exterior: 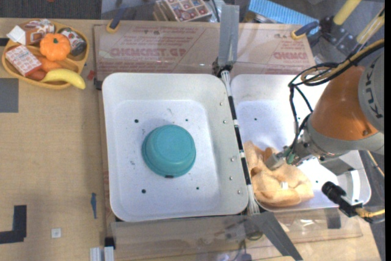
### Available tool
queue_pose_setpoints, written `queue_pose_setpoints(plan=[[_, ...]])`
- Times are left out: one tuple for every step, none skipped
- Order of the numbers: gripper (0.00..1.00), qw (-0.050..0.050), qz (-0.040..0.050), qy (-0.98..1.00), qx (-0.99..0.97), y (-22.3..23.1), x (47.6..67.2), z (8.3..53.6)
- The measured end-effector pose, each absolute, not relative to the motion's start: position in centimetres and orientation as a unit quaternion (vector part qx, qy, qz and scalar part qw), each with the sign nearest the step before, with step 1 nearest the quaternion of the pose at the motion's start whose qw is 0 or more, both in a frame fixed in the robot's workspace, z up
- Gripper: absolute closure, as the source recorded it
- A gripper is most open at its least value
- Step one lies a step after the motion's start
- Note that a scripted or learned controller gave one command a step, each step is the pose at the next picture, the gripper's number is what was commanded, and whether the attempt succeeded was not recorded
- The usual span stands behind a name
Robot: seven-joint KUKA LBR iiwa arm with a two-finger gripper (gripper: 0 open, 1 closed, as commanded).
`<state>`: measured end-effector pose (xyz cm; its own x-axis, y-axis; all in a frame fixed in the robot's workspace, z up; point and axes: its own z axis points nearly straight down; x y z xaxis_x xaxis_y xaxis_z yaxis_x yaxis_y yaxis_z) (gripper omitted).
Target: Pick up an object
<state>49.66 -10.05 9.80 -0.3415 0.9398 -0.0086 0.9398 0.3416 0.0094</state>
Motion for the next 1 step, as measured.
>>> queue_pose_setpoints(plan=[[0.0,0.003,0.001,0.842,0.54,-10.15,51.69,8.85]])
